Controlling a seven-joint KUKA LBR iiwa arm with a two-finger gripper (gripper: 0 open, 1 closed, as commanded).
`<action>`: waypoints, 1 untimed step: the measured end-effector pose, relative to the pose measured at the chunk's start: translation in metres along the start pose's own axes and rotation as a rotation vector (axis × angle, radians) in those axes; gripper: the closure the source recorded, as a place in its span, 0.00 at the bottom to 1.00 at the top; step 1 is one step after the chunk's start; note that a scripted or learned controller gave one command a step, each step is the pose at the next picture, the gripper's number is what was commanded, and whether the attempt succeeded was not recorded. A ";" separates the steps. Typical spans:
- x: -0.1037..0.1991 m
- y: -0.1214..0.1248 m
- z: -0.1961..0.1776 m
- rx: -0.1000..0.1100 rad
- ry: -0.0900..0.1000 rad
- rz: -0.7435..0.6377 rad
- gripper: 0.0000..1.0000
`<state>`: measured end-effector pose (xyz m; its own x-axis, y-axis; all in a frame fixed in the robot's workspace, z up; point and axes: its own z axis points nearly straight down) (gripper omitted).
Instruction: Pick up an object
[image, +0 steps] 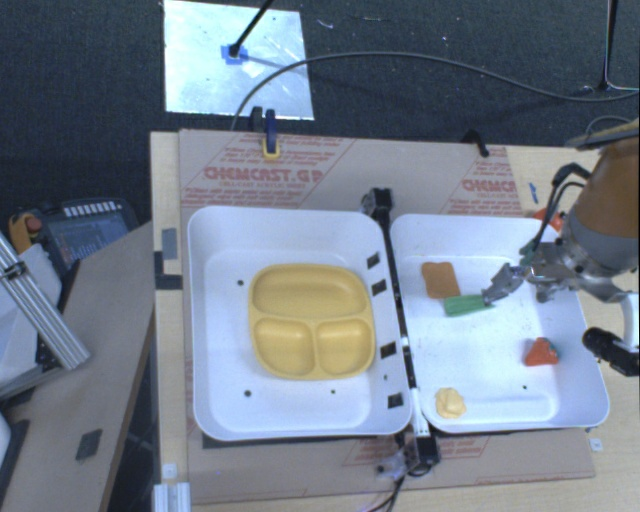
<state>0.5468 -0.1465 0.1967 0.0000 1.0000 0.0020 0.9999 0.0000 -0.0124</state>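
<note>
You have two white bins side by side on the bench: the left bin (215, 300) carries a yellow divided tray (310, 320) near its middle, and the right bin (580, 400) holds the loose pieces. The arm (605, 215) comes in from the right over the right bin's far right corner. Its gripper (497, 287) reaches leftward toward the bin's middle, with the tip at the right end of a green block (463, 305). The block lies flat, its long axis running left to right and tilted slightly up at the right end. You cannot tell from here whether the claw is clenched on it or released. Just above and left of the block sits an orange-brown slab (439, 279), close but apart. A red-orange piece (541, 352) lies nearer the right wall, and a small yellow piece (450, 402) rests by the front left corner, both well clear.
</note>
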 end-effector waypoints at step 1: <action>0.001 0.003 -0.008 -0.013 -0.002 -0.003 0.00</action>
<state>0.5498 -0.1460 0.2042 -0.0031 1.0000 -0.0001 1.0000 0.0031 0.0011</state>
